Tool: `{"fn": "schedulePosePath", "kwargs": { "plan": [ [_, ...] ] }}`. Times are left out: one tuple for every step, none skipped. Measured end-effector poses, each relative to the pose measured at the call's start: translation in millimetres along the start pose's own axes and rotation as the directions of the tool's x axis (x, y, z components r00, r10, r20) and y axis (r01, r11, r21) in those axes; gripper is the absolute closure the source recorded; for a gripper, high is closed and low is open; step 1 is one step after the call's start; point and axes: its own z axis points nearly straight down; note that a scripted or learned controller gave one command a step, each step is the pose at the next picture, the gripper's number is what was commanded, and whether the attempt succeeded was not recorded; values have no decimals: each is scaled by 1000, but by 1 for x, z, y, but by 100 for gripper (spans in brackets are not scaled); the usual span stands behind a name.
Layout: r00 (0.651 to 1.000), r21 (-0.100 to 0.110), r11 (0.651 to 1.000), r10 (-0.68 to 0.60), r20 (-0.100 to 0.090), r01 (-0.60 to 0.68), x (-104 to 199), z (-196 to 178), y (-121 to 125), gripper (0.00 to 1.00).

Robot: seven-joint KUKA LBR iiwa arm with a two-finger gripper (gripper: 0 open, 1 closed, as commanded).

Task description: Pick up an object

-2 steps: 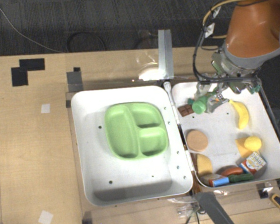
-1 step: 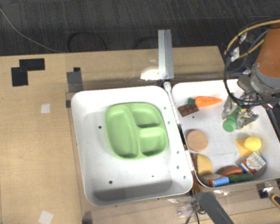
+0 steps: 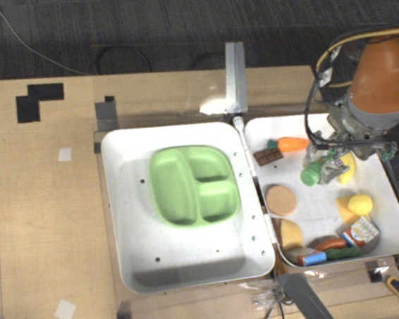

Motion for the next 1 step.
{"fn": "schedulePosePath", "kwargs": {
  "plan": [
    [1000,1,1000,1,1,-1,0,0,0,0]
  ]
}}
